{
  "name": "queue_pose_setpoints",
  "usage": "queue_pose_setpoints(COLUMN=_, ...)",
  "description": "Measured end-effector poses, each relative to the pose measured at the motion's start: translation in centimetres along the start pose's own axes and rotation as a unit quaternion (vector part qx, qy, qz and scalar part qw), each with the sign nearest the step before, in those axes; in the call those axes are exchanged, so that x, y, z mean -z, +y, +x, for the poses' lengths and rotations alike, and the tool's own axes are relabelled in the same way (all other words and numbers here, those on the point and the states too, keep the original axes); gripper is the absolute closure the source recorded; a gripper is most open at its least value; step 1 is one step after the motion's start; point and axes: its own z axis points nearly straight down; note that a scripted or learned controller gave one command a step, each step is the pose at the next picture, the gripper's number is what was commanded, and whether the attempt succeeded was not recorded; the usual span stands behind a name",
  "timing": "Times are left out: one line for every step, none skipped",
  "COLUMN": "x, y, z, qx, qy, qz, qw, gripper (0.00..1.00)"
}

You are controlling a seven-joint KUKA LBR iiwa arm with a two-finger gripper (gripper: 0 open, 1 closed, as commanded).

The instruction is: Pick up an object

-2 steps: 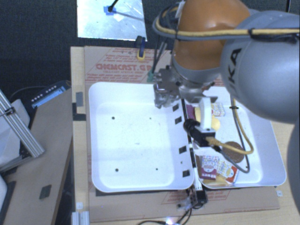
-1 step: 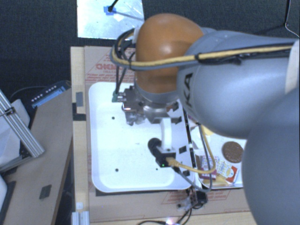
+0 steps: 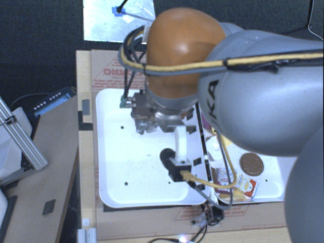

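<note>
My gripper (image 3: 144, 124) hangs low over the far middle of the left white bin (image 3: 121, 161), under the orange wrist band. The arm's bulk covers its tip. In the right bin (image 3: 276, 190) I see a round brown disc (image 3: 251, 164), a red and white packet (image 3: 248, 187) near the front edge, and a brown packet (image 3: 223, 175) beside the divider. The arm hides most of the right bin.
Cardboard (image 3: 109, 70) borders the bins at the back and the left. A shiny sheet (image 3: 116, 11) lies on the dark surface behind them. A metal rail (image 3: 20, 140) and a blue-edged strip (image 3: 53, 100) sit off to the left of the bench.
</note>
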Motion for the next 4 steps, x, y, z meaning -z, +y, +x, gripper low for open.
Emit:
queue_pose_setpoints(x=22.0, y=-0.7, z=-0.1, qx=0.0, qy=0.004, qz=-0.008, qw=1.0, gripper=1.0)
queue_pose_setpoints(x=10.7, y=-1.4, z=0.0, qx=-0.002, qy=-0.003, qz=0.005, qw=1.0, gripper=1.0)
queue_pose_setpoints(x=17.3, y=-1.2, z=0.0, qx=-0.001, qy=0.001, qz=-0.002, qw=1.0, gripper=1.0)
queue_pose_setpoints(x=21.2, y=-1.2, z=0.0, qx=0.0, qy=0.0, qz=-0.001, qw=1.0, gripper=1.0)
